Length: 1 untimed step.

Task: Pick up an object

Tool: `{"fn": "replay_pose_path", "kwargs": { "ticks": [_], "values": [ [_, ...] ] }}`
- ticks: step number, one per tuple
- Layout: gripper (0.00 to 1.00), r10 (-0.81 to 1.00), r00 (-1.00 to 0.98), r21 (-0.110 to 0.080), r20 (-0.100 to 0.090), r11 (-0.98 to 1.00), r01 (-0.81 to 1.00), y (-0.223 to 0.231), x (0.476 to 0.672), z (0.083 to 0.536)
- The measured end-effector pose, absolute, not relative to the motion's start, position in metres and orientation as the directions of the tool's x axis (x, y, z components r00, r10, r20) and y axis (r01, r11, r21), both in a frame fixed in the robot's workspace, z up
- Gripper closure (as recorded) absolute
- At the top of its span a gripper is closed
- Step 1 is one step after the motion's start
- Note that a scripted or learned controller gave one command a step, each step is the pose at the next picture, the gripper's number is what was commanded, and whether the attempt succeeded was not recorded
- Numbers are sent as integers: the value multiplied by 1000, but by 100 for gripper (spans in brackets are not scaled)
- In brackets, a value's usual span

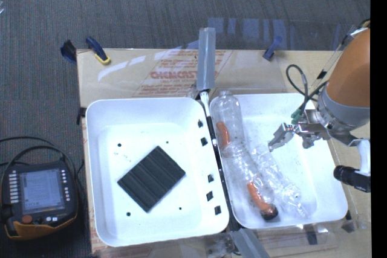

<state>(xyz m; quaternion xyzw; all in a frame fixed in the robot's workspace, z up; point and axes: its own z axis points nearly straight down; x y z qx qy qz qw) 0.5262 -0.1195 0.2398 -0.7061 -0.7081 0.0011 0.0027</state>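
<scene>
My gripper (pixel 292 140) hangs over the right part of the right bin (pixel 314 99), its fingers spread open with nothing between them. To its left, several clear plastic bottles lie in a diagonal row. One bottle (pixel 227 110) rests against the bin's left wall, and crumpled ones (pixel 261 167) run toward the front. An orange piece (pixel 222 135) sits beside the upper bottle. Near the front edge lies an orange object with a dark tip (pixel 260 198). The left fingertip is just right of the crumpled bottles, above them.
The left bin (pixel 103 124) holds a black ridged square pad (pixel 152 178). A grey post (pixel 206 60) stands at the divider between the bins. A teach pendant (pixel 37 193) lies on the floor at left. Blue clamps (pixel 97 50) grip the bench's back edge.
</scene>
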Motion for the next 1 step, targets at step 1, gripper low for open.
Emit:
{"fn": "replay_pose_path", "kwargs": {
  "ticks": [1],
  "values": [
    [0,1000,22,-5,3,-22,1000,-143,499,238]
  ]
}}
